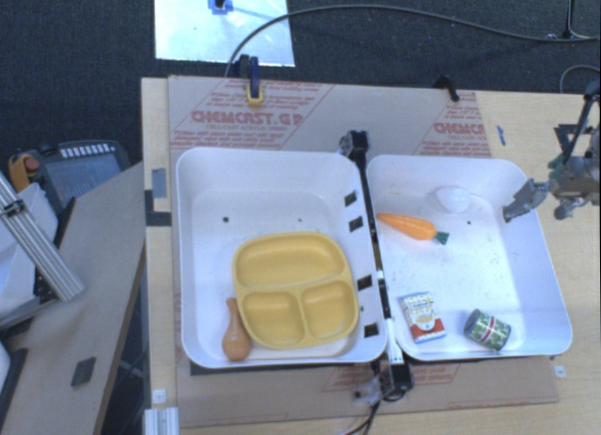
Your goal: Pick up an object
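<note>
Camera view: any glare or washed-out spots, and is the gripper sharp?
Camera view: strong glare on the shiny sheet at top; the white egg-like object nearly blends into the right bin; the gripper at the right edge looks soft and small, finger state unclear.

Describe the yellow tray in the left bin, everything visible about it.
The yellow tray looks like matte plastic, rounded-rectangular, with three compartments: one long one across the far side and two smaller ones nearer the camera. It lies flat, right way up, in the near half of the left bin, toward the divider. A tan wooden-looking pestle-shaped piece lies against its near-left corner.
</note>
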